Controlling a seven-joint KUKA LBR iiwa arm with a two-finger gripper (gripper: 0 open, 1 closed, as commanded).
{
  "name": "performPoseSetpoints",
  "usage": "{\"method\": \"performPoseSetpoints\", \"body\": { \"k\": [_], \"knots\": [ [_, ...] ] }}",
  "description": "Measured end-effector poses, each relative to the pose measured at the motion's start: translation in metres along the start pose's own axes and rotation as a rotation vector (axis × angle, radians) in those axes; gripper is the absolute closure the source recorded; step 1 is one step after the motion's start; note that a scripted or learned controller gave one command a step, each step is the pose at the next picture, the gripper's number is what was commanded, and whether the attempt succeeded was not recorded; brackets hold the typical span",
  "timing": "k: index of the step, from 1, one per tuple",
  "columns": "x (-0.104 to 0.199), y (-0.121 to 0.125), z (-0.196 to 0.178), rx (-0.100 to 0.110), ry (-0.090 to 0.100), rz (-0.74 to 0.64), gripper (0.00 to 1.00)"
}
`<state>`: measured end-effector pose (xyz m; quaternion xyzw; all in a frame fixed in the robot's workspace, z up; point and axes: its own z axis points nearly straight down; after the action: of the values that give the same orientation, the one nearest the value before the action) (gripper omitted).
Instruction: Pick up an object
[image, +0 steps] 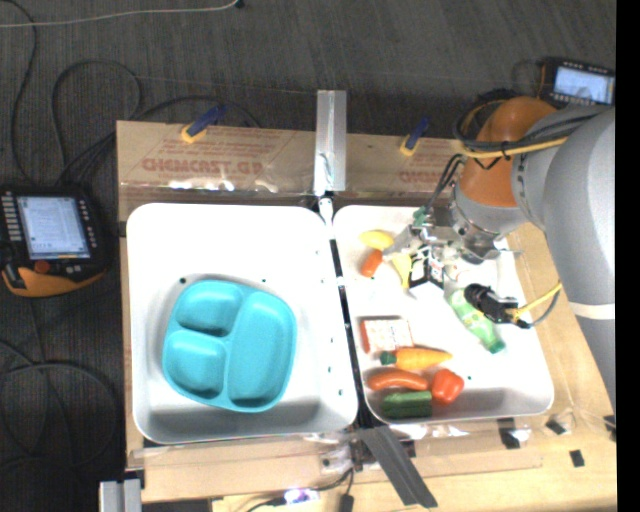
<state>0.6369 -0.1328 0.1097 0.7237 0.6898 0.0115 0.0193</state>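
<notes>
two bins on the bench (140, 150) — the tool (432, 256) hangs beside a yellow banana (401, 268); its state i cannot tell.

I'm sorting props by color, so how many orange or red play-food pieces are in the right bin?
4: a small orange piece near the gripper, a carrot, a red-orange sausage and a red pepper at the front. The arm may hide more.

I work in a robotics laboratory; two white bins (230, 225) sit on a bench (250, 160) over dark carpet (60, 90); a teach pendant (48, 232) lies at left with cables (70, 80) trailing; toy plastic food (415, 380) and a blue divided tray (230, 345) serve as test objects.
</notes>
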Motion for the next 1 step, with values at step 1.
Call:
{"method": "performPoseSetpoints", "body": {
  "k": [1],
  "knots": [
    [-0.0183,-0.0003,0.0152,0.028,0.011,-0.02,0.0]
  ]
}}
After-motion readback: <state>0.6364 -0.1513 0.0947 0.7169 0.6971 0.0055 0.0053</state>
